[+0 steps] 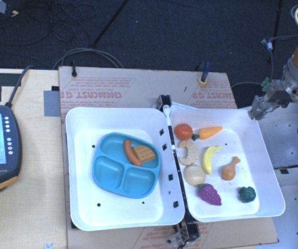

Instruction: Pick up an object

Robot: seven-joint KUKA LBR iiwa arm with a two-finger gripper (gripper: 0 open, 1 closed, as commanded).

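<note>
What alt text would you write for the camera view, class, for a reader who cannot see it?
Two shallow white bins sit side by side: the left bin holds a blue divided plate with a toy sausage and a waffle. The right bin holds a toy tomato, carrot, banana, drumstick, grapes and broccoli. The pincer hangs at that bin's upper right corner.

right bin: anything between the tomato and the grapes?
Yes. In the camera view, the bagel and the onion lie between the tomato and the grapes.
</note>
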